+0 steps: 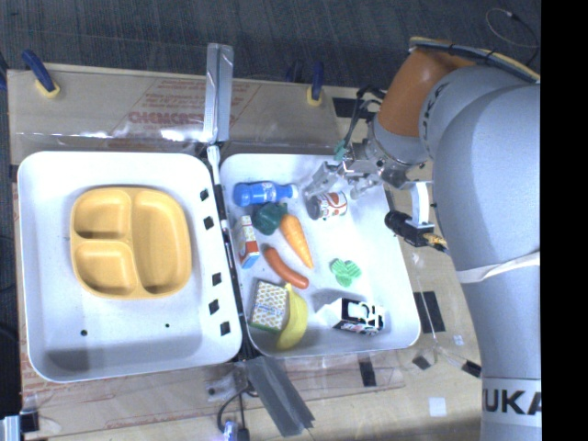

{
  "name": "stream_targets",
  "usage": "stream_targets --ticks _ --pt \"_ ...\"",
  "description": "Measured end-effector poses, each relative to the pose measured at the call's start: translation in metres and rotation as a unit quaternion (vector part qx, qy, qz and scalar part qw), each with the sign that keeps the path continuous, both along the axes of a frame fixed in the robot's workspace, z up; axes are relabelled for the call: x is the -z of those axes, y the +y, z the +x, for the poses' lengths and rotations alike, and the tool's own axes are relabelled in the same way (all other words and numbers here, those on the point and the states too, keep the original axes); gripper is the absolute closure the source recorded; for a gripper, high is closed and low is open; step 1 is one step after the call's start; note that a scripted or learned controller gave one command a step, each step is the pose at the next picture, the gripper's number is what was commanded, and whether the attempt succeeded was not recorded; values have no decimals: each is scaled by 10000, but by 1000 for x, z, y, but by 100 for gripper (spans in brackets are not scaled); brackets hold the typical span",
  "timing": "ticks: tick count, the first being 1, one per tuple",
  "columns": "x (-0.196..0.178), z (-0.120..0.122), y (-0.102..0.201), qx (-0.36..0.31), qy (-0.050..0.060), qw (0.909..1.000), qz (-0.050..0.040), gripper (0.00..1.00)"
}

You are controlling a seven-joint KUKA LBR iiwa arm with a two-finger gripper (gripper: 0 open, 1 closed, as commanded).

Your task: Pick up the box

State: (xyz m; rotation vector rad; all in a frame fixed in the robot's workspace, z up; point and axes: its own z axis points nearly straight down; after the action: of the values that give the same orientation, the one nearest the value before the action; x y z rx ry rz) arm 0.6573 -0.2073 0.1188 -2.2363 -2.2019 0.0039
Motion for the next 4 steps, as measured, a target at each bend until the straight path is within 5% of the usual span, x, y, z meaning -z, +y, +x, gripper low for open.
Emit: stream_targets --ticks 1,2,3,4 --pt "-61 -101 20 415 -4 9991 -1 0" --pt "17 -116 4 69 3 10000 1 0" --pt "25 -156 -1 4 -26 10000 -7 0" --pt "15 -155 -2 -22 -33 10000 -20 100"
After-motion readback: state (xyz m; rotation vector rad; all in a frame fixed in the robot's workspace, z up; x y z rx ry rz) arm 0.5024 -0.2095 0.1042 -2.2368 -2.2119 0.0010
